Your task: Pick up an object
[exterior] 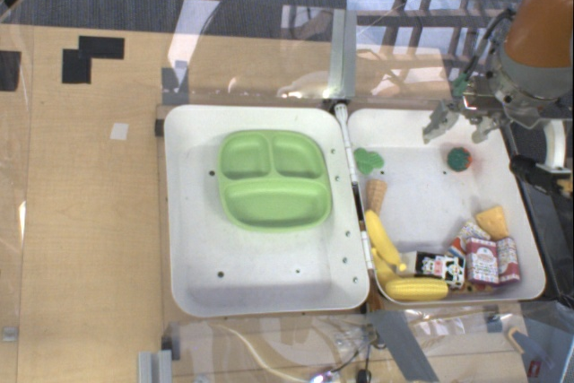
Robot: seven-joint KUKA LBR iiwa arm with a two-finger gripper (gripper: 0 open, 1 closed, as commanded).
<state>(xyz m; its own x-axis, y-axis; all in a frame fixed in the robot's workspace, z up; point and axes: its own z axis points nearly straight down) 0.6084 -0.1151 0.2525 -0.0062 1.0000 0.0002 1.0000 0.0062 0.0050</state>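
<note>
My gripper (461, 125) hangs over the far right part of the right bin (413, 193), fingers spread open with nothing between them. A small green ball-like toy (459, 159) lies in the bin just below and in front of the fingertips. A flat green piece (368, 161) sits near the bin's left wall, with an ice-cream cone (376, 193) below it. Two bananas (381, 238) and a corn cob (415, 289) lie along the front left. Small cartons (482, 263) and an orange wedge (491, 221) crowd the front right corner.
The left bin (193, 265) holds a green divided plate (273, 178) at its centre. A metal divider (345, 157) separates the two bins. Clear panels and metal frame rails (404, 22) rise behind the right bin. Wooden bench surface (81, 220) extends to the left.
</note>
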